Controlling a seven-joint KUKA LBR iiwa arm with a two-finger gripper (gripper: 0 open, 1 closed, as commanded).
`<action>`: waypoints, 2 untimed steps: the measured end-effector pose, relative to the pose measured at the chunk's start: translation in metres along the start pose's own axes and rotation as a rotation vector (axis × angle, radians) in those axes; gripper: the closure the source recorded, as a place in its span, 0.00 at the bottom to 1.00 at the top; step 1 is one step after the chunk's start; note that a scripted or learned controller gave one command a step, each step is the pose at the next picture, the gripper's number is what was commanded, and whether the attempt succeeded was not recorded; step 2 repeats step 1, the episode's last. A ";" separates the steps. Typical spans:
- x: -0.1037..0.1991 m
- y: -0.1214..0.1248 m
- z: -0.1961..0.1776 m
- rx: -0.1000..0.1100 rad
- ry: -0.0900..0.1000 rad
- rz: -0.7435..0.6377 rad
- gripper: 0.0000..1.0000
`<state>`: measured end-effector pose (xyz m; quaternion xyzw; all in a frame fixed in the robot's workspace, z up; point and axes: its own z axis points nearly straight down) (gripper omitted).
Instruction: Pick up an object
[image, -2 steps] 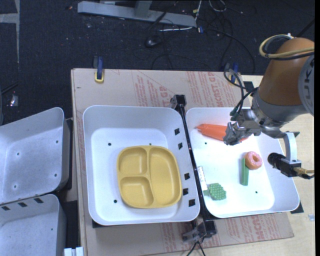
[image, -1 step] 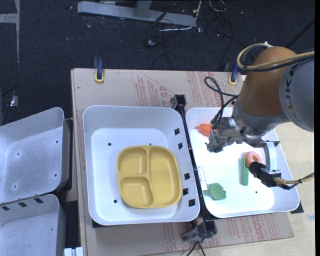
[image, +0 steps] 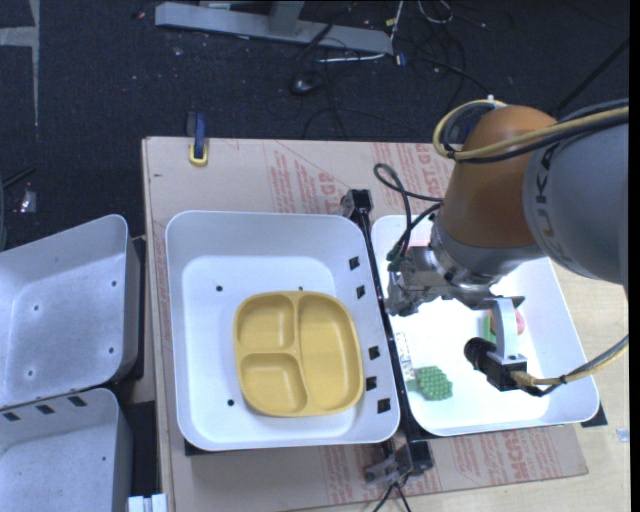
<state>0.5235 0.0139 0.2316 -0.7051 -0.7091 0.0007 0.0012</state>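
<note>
Grey arm w/ orange band hangs over right white bin (image: 560, 405); pincer (image: 415, 285) state can't be told; small green knobbly object (image: 432, 383) lies just below-right of it, untouched.
</note>
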 end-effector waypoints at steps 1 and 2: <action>0.061 -0.004 -0.007 -0.002 0.001 -0.003 1.00; 0.061 -0.004 -0.007 -0.002 0.001 -0.003 1.00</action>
